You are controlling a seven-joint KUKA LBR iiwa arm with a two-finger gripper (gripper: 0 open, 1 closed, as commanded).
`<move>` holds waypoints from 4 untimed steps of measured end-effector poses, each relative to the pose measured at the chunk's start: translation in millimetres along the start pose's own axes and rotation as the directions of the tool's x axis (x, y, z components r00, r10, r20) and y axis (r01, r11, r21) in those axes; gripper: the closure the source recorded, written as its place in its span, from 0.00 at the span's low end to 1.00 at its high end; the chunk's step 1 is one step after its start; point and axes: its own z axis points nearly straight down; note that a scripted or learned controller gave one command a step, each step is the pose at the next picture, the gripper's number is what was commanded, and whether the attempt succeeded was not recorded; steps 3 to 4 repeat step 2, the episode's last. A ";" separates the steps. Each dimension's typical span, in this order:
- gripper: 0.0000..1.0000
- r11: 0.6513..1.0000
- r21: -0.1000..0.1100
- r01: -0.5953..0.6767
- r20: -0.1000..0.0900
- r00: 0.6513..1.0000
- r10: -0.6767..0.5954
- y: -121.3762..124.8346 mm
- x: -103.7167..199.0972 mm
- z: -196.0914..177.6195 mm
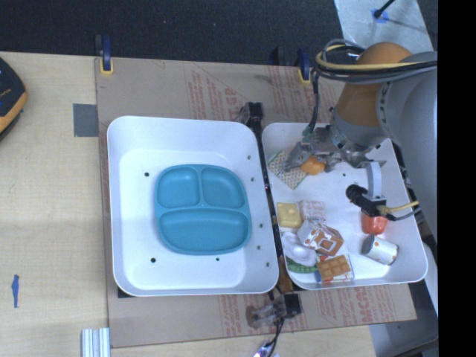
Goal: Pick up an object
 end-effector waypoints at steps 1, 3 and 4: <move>1.00 1.000 0.001 0.000 -0.001 1.000 0.000 -1.3 -1.0 -11.5; 1.00 1.000 0.004 0.004 -0.005 1.000 -0.004 -19.6 90.6 -100.7; 1.00 1.000 0.004 0.004 -0.005 1.000 -0.004 -19.6 90.6 -100.7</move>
